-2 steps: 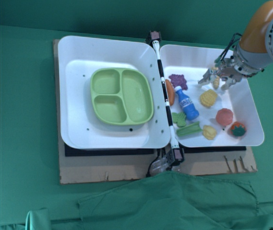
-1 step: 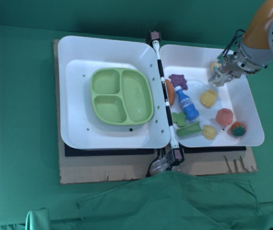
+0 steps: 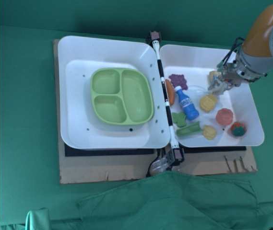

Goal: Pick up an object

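The right bin holds several toys: a blue bottle, a purple piece, an orange piece, a yellow piece, a pink-red piece, an orange and green ball, a small yellow piece and two green pieces. My gripper hangs low over the back right of this bin, just above the yellow piece. A pale yellow object sits right against the gripper's tip; whether it is gripped is unclear.
The left bin carries a light green divided plate. A black and white divider bar runs between the bins. Both bins rest on cardboard over green cloth. The arm's grey wrist and orange band reach in from the upper right.
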`<state>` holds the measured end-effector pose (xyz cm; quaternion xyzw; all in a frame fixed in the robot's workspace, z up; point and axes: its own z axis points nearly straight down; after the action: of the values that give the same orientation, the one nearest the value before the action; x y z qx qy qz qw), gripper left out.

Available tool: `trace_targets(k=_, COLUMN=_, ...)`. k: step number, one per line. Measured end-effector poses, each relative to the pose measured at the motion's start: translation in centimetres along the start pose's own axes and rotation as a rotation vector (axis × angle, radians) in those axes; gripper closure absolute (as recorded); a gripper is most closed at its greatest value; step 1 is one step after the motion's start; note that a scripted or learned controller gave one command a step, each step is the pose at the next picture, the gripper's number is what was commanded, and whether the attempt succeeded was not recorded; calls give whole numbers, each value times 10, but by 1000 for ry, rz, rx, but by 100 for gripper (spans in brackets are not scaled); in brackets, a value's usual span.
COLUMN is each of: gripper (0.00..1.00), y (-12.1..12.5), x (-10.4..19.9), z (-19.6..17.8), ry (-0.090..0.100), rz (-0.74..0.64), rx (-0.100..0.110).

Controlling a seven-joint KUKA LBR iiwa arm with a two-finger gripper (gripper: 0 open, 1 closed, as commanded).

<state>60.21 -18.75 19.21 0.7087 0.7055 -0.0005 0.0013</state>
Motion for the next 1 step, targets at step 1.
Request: trace_targets(k=1, gripper=0, y=1, x=0, z=0, ry=0, rz=-1, rx=-2)
